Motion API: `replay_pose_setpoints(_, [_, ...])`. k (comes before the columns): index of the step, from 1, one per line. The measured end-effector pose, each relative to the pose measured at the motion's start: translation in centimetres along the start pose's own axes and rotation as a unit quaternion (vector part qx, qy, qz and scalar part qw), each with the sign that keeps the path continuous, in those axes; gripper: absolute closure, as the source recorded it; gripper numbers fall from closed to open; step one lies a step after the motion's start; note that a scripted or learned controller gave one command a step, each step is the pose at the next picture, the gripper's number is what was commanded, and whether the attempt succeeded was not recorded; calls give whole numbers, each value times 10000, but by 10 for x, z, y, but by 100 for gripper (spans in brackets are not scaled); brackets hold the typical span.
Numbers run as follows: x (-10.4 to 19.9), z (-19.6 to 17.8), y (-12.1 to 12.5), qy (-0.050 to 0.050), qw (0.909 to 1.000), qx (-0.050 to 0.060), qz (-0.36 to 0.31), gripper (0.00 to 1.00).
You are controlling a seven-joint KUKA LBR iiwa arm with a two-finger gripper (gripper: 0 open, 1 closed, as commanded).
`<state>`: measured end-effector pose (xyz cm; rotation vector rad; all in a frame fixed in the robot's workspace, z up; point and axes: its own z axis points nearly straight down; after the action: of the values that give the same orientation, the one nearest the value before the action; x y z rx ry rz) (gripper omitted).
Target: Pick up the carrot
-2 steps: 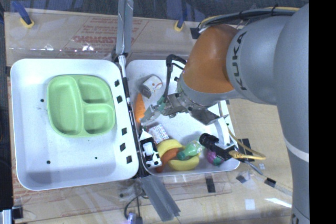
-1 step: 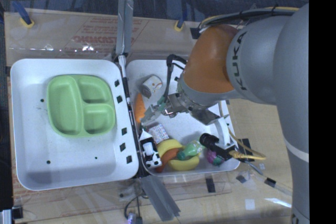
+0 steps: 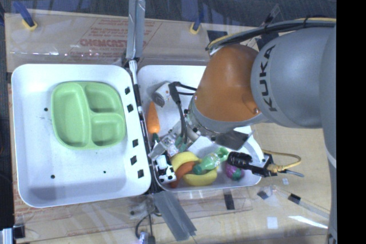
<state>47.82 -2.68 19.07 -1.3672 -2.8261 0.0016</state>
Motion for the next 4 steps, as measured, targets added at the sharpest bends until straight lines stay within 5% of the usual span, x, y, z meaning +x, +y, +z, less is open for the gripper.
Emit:
replay_pose_setpoints(1, [-68, -1, 95, -13, 9985, -7, -552, 0])
replay_pose_setpoints(2, [25, -25, 100, -10, 9415, -4, -3371, 0])
replay_pose_setpoints(3, [129, 17, 218, -17, 9022, -11, -4313, 0])
replay_pose_setpoints(4, [93, 99, 285, -3, 8786, -37, -4775, 0])
